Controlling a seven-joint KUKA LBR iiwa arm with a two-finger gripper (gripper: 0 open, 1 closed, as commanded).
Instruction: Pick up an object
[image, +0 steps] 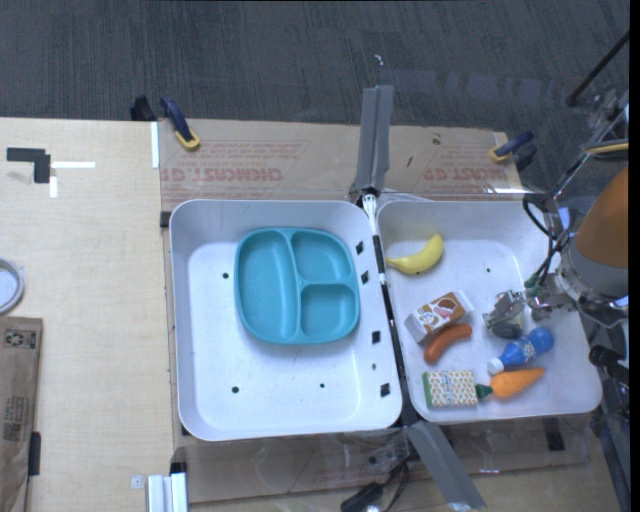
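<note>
Here I see the gripper (507, 315) low in the right bin (470, 215), beside the blue bottle (523, 349). I cannot tell its opening or hold.

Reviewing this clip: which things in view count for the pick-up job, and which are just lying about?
Job:
two-finger gripper, low in the right white bin
yellow banana
small printed carton
brown sausage
blue bottle
orange carrot
green patterned packet

Lying about:
teal divided plate
yellow-handled clamps

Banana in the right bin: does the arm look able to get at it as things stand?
Probably yes. The banana lies alone near the bin's back wall with bare floor around it; the carton and sausage sit apart from it, nearer the front. The gripper is low among the other items.
</note>
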